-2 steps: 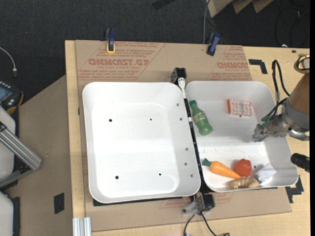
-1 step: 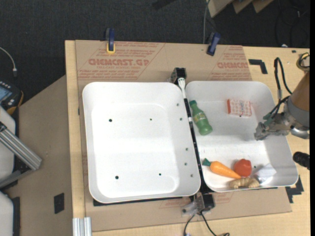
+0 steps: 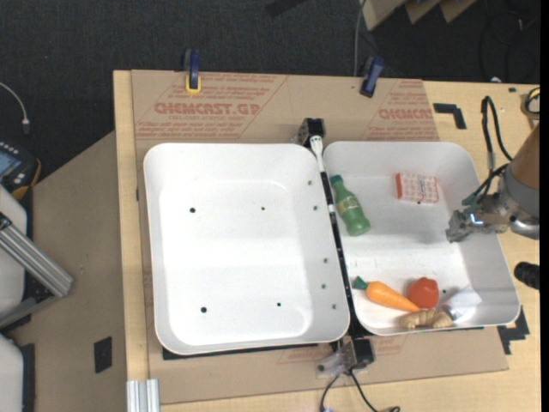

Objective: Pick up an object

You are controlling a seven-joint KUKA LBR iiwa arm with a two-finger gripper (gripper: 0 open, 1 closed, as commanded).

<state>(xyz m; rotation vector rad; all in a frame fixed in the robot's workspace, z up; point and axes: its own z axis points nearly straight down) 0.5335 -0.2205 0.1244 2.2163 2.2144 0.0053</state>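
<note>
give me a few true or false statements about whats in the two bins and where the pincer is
1. The green bottle lies in the right bin, close to the divider between the bins. True.
2. The carrot sits in the left bin. False: it lies in the right bin, near its front edge.
3. The red tomato is right beside the carrot. True.
4. The pincer hangs over the left bin. False: it is at the right bin's right side.
5. The red and white packet lies at the front of the bin by the carrot. False: it is toward the back, apart from the carrot.
</note>
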